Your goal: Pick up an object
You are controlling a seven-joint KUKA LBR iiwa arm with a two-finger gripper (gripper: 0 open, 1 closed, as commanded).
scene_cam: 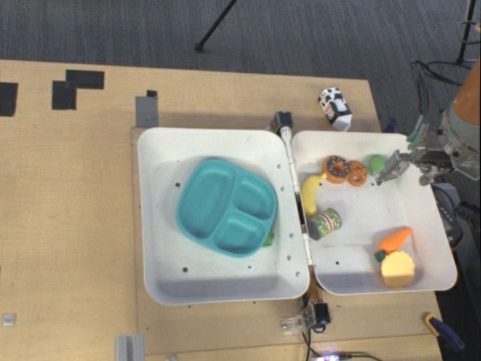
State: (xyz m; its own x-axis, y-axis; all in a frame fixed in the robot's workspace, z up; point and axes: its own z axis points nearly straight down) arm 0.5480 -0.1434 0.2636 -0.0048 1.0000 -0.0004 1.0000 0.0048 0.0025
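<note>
The green ball (pixel 378 163) sat just beside the tool (pixel 392 168), whose grip I couldn't make out, so a straight, centred descent seemed wisest.

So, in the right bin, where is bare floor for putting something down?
Bare floor lies mid-bin, between the green-labelled can and the orange carrot, and along the near wall. The far end is crowded: two doughnuts, a green piece, the gripper.

A wooden bench (pixel 68 224) holds two white bins, the left bin (pixel 158 277) with a blue tray (pixel 225 205) in it, and a little black-and-white carton (pixel 334 107) lies on the wood just behind the right bin (pixel 361 277).
</note>
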